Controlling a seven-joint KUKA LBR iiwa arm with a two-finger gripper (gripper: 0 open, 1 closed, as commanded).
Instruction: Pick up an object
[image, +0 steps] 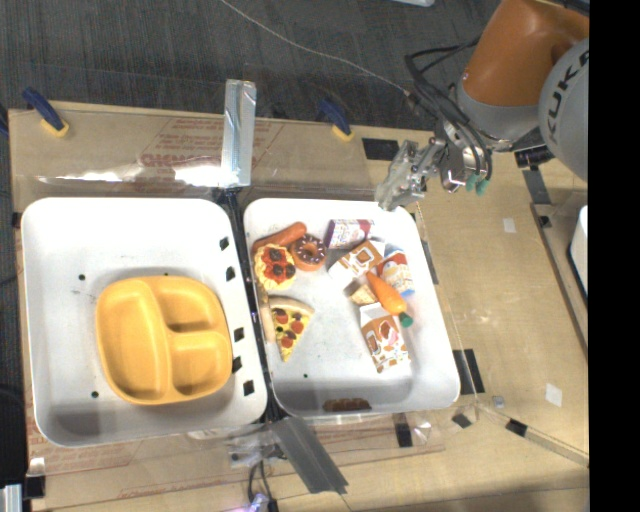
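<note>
The claw (398, 192) hangs over the far right corner of the right bin (430, 385), at about the rim, with nothing seen between its fingers (389, 196); whether they stand wide or narrow I cannot tell from this slanted view, since they overlap one another. Every candidate for the pick lies nearer the camera than the claw and mostly to its left, inside that same bin. Closest is the small purple packet (347, 232), just below and left of the claw. A little farther down sits the toy carrot (386, 292), resting across some printed cards (385, 340), its long axis running diagonally from upper left to lower right (so a grip across its narrow width would probably want the fingers turned crosswise to that line). Farther left of the claw are the sausage (283, 236), the chocolate donut (308, 252), the round pizza (274, 265) and the pizza slice (289, 326). The yellow tray (163, 339) lies well apart in the left bin (50, 240). The coming move is likely a short reach down and inward.
</note>
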